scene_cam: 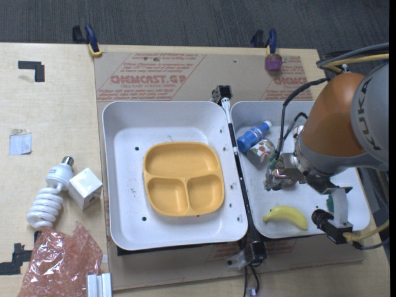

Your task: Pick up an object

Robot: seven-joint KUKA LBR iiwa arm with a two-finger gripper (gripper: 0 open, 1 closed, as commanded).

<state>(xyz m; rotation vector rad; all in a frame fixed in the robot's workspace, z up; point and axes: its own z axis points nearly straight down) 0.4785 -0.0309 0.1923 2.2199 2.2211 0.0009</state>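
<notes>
"What's sitting in those two bins?"

"The left bin (pixel 124 141) is holding a yellow divided tray (pixel 184 178). The right bin (pixel 247 113) is carrying a bottle (pixel 252 136) with a blue cap, a small printed packet (pixel 263 150) touching it, and a banana (pixel 286 216) lying near the front wall."

"And the arm?"

"The arm (pixel 340 119) is hanging over the right bin, and its gripper (pixel 279 177) is hovering between the packet and the banana. I cannot tell from here how the pincer is set."

"Which would you go for?"

"The banana, I'm guessing. It's looking light, probably a stiff toy with a smooth skin, so it could be slipping. I'd be pinching it across the thick middle, not the tapering ends. The bottle is looking rounder and likelier to roll."
</notes>
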